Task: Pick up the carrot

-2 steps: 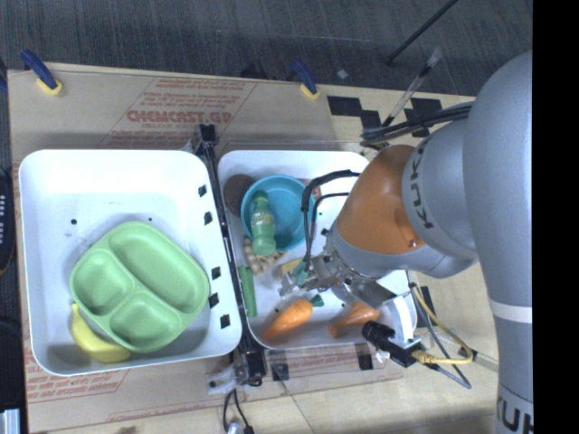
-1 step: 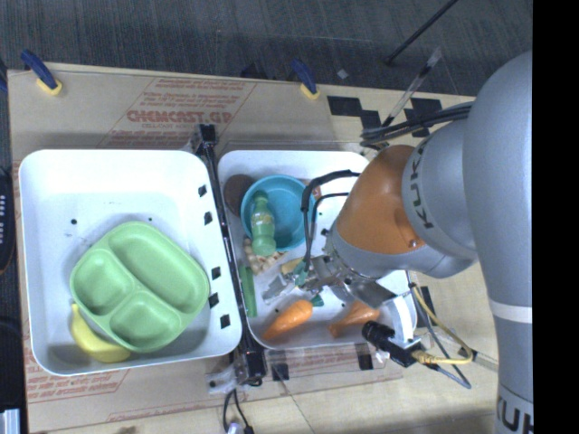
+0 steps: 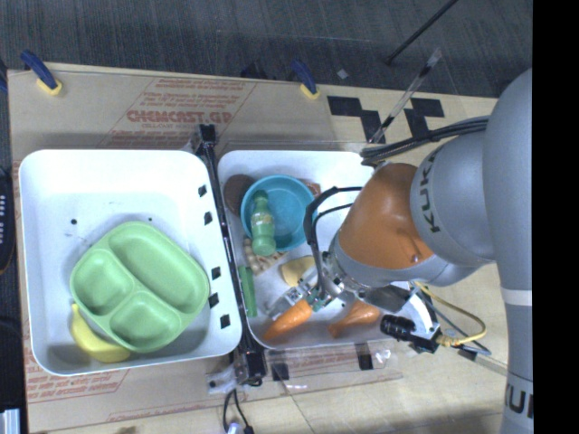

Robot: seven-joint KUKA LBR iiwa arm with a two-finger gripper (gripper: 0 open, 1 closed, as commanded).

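Observation:
The carrot point(image 3: 286, 321) lies slanted near the front edge of the right bin point(image 3: 289, 163), its thick end pointing up and to the right. My gripper point(image 3: 311, 297) is low in that bin, right at the carrot's thick end and touching or nearly touching it. The orange wrist band point(image 3: 384, 224) and grey arm cover the bin's right half. A second orange piece point(image 3: 359, 315) lies just right of the carrot, partly under the wrist.
A blue bowl point(image 3: 280, 206) holding a green bottle point(image 3: 262, 226) sits behind the gripper. A pale yellow wedge point(image 3: 295, 270) and a green stick point(image 3: 247, 289) lie close by. The left bin point(image 3: 54, 188) holds a green divided plate point(image 3: 140, 283) over a yellow object point(image 3: 93, 343).

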